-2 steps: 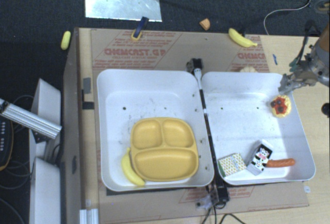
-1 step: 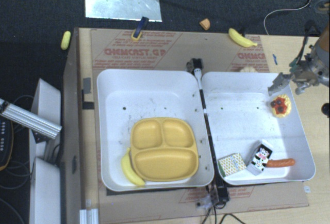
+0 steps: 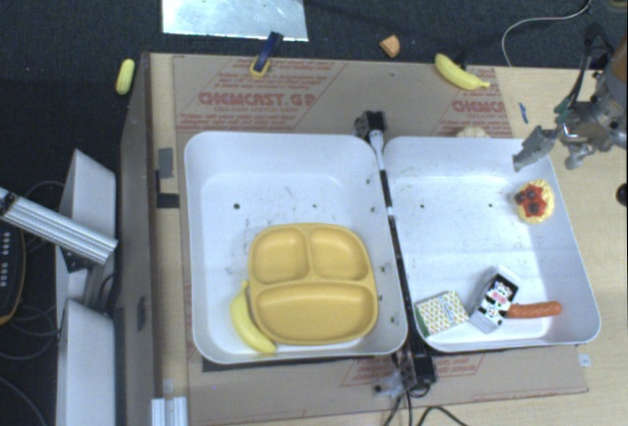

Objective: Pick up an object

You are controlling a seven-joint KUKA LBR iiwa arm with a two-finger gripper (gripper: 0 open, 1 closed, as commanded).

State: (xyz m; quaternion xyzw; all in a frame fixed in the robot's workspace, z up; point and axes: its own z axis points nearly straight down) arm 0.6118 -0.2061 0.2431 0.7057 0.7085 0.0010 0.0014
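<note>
Tool (image 3: 551,141) sits at the right edge of the frame, above the right bin's (image 3: 461,179) upper right corner; whether it is open or closed cannot be told. Right bin contains a small pizza toy (image 3: 535,201), sausage (image 3: 533,310), patterned carton (image 3: 497,300) and green box (image 3: 441,312).

The bench (image 3: 294,85) bears two white bins — left (image 3: 211,218); right (image 3: 461,174) — and a banana (image 3: 459,72).

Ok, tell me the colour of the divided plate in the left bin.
Yellow; the divided plate shows in the camera view.
</note>
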